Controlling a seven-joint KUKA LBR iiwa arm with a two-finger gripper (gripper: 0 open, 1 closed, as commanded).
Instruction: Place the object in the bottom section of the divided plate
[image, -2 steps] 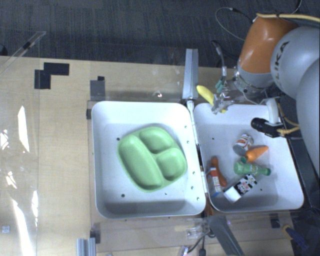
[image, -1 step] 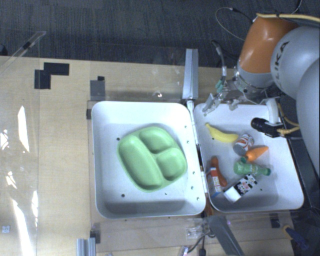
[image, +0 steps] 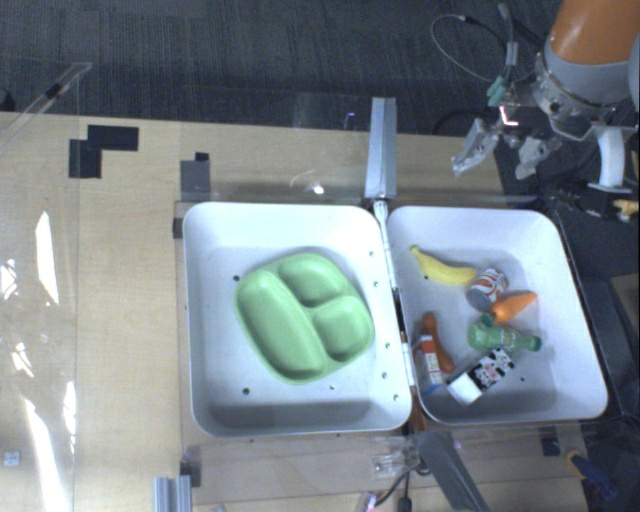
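A green divided plate (image: 303, 315) lies in the left white bin (image: 210, 250), its sections holding nothing. The right bin (image: 560, 250) holds a yellow banana (image: 445, 267), a small can (image: 487, 286), an orange carrot (image: 514, 306), a green bottle (image: 505, 338), a red sauce bottle (image: 432, 350) and a black-and-white carton (image: 482, 376). My gripper (image: 498, 141) hangs above the bench just beyond the right bin's far edge, well above the objects. Its fingers stand apart with nothing between them.
A metal post (image: 380, 150) rises at the far end of the divider between the bins. Cables (image: 470, 50) trail behind the arm at the upper right. A clear panel (image: 40, 300) stands at the left of the bench.
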